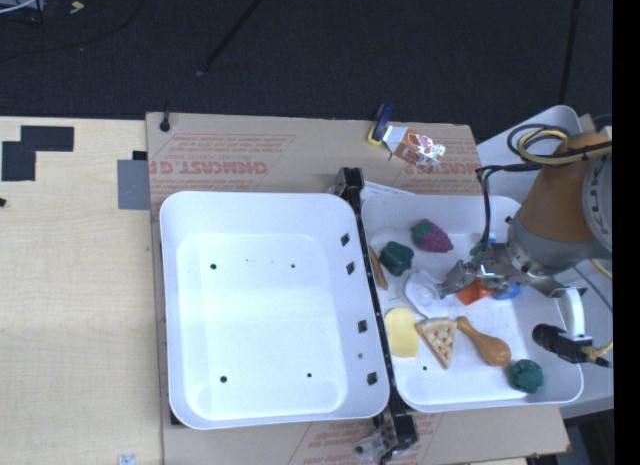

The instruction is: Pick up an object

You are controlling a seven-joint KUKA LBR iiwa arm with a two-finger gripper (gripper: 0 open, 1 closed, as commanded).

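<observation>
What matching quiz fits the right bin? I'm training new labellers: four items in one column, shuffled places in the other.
Items:
1. purple grapes
2. pizza slice
3. drumstick
4. round green toy

Places:
A. near the bin's front right corner
B. toward the back of the bin, beside a dark green piece
C. just right of the pizza slice
D. front of the bin, just right of a yellow piece

Pairs: 1-B, 2-D, 3-C, 4-A

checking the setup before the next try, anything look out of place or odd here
One thing: a small printed packet lies outside both bins, on the cardboard behind the right bin. The toys sit loose inside that bin, near the gripper.
</observation>
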